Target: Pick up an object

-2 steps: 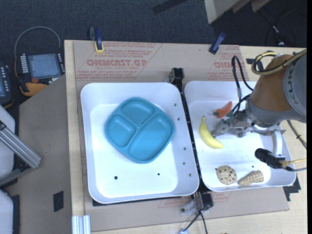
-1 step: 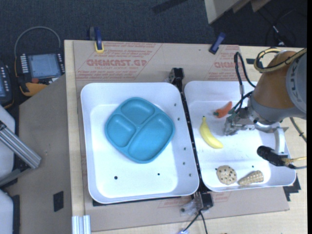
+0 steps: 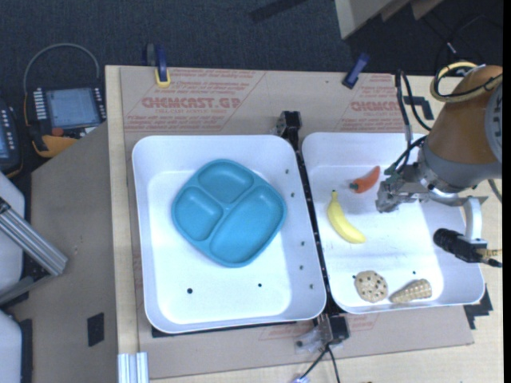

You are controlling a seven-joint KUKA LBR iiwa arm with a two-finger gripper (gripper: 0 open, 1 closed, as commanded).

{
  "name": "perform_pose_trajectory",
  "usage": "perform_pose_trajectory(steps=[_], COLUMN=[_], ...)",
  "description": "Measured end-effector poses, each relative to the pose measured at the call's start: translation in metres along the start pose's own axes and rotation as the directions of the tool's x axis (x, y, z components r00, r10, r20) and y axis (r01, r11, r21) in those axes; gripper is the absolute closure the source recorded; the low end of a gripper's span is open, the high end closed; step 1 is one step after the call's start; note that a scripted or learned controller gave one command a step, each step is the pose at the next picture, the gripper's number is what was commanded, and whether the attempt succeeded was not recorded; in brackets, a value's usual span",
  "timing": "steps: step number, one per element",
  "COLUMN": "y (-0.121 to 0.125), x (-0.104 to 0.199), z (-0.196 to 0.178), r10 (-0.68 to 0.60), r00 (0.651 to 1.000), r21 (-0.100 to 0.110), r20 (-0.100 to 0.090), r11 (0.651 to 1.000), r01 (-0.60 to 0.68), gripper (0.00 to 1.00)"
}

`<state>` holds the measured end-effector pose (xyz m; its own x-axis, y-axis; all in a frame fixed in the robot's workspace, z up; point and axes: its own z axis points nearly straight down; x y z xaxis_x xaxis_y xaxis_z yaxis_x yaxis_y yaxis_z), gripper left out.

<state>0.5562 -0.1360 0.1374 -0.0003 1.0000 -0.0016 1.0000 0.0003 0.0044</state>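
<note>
Overhead view of my bench, as I see it from the remote station. Two shallow white bins sit side by side on a board printed with red lettering. The left bin (image 3: 152, 238) contains a blue divided plate (image 3: 229, 211), three compartments, lying flat near the bin's centre. The right bin (image 3: 447, 294) contains four small objects. A yellow banana (image 3: 343, 219) lies toward the bin's left side, its length running roughly from far to near. An orange carrot-like piece (image 3: 366, 179) with a dark end rests just beyond the banana's far tip, near the bin's far wall. A round speckled cookie (image 3: 370, 286) and a tan ridged cone-like piece (image 3: 412, 291) lie close together along the near wall.

My arm enters from the right, its orange band (image 3: 463, 126) visible above the grey wrist. The gripper (image 3: 388, 200) hangs low over the right bin, just beside the orange piece and to the right of the banana. From this angle I cannot tell how far the hand is spread, and I see no object lifted in it; all four items appear to rest on the bin floor. A black part (image 3: 457, 244) on the arm projects over the bin's right side. Two clamps, one with a yellow jaw (image 3: 162, 74) and one blue (image 3: 355, 70), pin the board's far edge.
</note>
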Motion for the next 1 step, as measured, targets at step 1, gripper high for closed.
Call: perform_pose_trajectory(steps=[1], y=[-0.0016], x=[0.0045], z=[-0.0441], r10=[-0.001], r00=[1.0], r21=[0.0], r20=[0.0], r11=[1.0], r01=[0.001], gripper=[1.0])
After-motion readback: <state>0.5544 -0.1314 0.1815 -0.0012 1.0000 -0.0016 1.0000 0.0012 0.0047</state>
